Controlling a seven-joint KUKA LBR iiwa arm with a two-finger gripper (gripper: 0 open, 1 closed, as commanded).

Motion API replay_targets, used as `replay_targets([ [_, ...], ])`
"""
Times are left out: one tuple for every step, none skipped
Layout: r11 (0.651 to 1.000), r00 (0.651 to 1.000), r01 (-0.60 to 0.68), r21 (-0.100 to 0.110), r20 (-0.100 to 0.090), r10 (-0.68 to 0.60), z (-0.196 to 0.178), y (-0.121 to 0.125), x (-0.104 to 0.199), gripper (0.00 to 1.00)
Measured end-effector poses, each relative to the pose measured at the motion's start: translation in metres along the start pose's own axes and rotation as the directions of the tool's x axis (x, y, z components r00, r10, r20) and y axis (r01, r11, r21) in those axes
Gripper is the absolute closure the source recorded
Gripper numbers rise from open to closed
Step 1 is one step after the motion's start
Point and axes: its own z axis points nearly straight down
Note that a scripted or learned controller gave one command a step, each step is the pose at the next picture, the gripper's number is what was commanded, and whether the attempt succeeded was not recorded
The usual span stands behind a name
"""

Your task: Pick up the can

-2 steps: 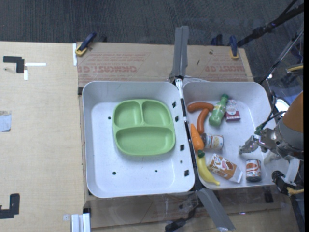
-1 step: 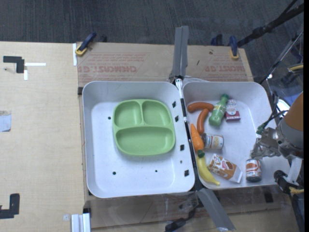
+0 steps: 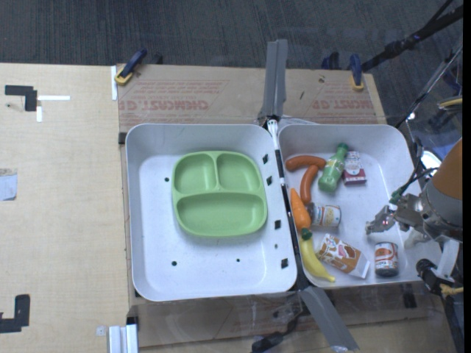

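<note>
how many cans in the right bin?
2: one can near the bin's front right by the end effector, another can lying mid-bin beside the carrot. None visibly hidden.

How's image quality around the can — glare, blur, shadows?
Camera view: soft overall, lighting even and diffuse. The can reads clearly enough, but its label is too blurred to make out. The tool beside it is a smeared tangle. Faint shadows along the right bin walls, no glare.

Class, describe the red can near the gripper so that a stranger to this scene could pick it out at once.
Start at the right bin, the one crowded with toy food, and go to its near right corner. There the can stands just below the gripper, to the right of the carton. It is red with a white label and a silver top, while the jar further left lies on its side.
</note>
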Motion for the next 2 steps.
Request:
replay_targets([
  [1.0,1.0,-0.012,-0.003,-0.002,0.012,0.0055,-0.0002,0.0002,0.0],
  [1.0,1.0,-0.01,-0.002,0.003,0.01,0.0,0.0,-0.0017,1.0],
])
